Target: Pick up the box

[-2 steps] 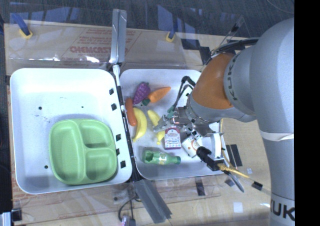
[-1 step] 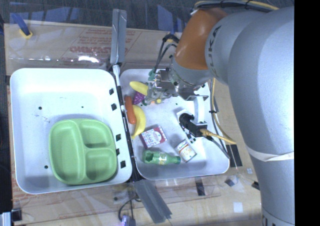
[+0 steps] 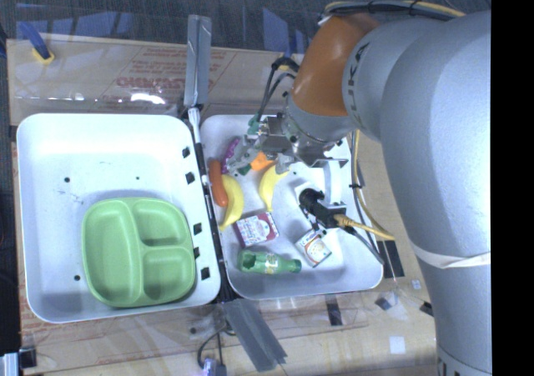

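I reach over a wooden bench (image 3: 108, 66) with two white bins. The left bin (image 3: 50, 157) holds a green plate (image 3: 138, 251). The right bin (image 3: 359, 270) holds bananas (image 3: 232, 199), a green bottle (image 3: 269, 263) and the box (image 3: 315, 247) at lower right; my gripper (image 3: 265, 149) hangs at its upper left.

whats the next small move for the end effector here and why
Probably shift toward the near edge of the right bin before descending. The end effector sits at the bin's far side, above the bananas, while the box lies apart from it near the front, beside the green bottle.
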Robot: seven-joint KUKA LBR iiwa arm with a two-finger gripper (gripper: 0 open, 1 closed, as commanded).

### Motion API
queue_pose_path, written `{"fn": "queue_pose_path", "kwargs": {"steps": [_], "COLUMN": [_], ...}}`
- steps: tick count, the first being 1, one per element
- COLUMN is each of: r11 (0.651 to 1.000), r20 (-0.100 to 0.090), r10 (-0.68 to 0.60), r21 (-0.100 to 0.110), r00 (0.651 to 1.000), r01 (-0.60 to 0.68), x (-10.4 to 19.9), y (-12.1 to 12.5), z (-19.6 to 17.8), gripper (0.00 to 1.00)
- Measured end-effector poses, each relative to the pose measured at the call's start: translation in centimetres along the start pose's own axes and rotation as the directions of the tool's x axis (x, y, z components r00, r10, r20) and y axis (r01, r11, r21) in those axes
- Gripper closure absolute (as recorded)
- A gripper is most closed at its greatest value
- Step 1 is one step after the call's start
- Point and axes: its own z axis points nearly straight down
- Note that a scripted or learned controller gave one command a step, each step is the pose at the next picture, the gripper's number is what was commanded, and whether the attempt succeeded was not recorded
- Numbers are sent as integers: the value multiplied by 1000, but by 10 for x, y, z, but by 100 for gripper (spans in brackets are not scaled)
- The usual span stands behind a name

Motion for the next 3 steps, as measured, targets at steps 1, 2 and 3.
{"fn": "queue_pose_path", "kwargs": {"steps": [1,2,3], "r11": [992,986,985], "r20": [0,-1,-1], "r10": [-124,-169,-174], "r21": [0,1,3], "r00": [992,986,985], "r01": [124,169,174], "x": [-71,-63,-64], "y": [-43,-107,-107], "z": [99,101,92], "gripper": [0,0,100]}}
